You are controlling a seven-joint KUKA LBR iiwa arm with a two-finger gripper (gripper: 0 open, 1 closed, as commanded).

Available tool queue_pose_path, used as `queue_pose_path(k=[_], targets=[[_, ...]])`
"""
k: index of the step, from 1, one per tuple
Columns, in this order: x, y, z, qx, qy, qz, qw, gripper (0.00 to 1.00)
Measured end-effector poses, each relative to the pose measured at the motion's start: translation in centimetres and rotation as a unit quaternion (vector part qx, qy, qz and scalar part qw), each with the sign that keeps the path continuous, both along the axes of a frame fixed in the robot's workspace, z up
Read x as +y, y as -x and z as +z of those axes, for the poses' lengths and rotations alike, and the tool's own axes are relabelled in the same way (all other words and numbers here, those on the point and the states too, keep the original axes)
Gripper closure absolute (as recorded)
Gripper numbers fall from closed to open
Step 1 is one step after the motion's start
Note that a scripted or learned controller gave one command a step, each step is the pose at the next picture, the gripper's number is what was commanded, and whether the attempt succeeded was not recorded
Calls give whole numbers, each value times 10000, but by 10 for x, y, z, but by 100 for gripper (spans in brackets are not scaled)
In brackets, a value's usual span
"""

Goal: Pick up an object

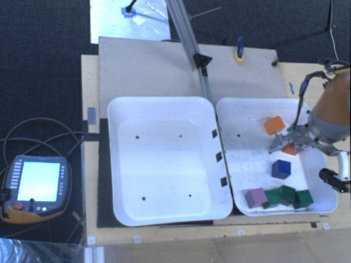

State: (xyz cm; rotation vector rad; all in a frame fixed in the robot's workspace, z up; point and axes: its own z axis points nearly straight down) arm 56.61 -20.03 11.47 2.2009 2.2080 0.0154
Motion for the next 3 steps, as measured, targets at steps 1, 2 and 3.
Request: queue_pose_path(k=[1, 2, 3], targets=[[-1, -1, 10, -20, 15, 9, 10000, 100], [-4, -4, 54, 90, -39, 7, 10000, 100], [-4, -6, 108, 80, -37, 12, 10000, 100]])
